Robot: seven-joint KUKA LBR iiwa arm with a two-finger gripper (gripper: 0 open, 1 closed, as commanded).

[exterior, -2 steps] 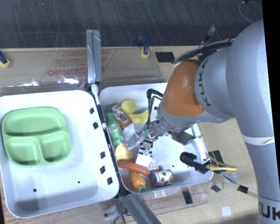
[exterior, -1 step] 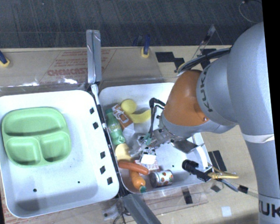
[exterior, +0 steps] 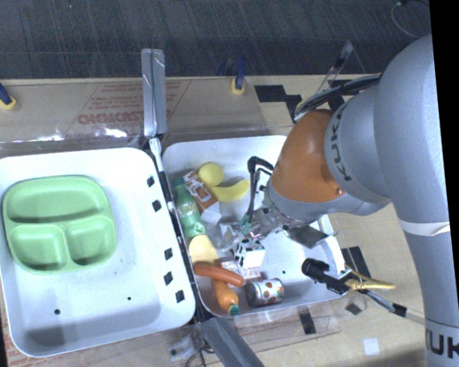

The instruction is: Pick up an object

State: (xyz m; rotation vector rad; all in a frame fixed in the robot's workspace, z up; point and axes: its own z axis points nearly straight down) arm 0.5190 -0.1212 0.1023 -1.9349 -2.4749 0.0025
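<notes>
The right bin (exterior: 278, 143) holds a heap of small things along its left side. At the back lie a yellow round fruit (exterior: 210, 172), a banana (exterior: 233, 190), a brown carton (exterior: 202, 192) and a green bottle (exterior: 189, 212). Toward the front are a pale yellow piece (exterior: 202, 247), an orange carrot-like piece (exterior: 217, 274), a small orange fruit (exterior: 228, 299), a tin can (exterior: 265, 291) and a white block with black marks (exterior: 250, 258). My gripper (exterior: 247, 232) hangs low in the middle of the bin, just above the white block, right of the green bottle.
The left bin (exterior: 136, 300) carries a green divided tray (exterior: 59, 222) in its back left part. A grey upright post (exterior: 154, 93) stands at the back where the two bins meet. The arm's orange band (exterior: 312, 162) covers the right bin's right half.
</notes>
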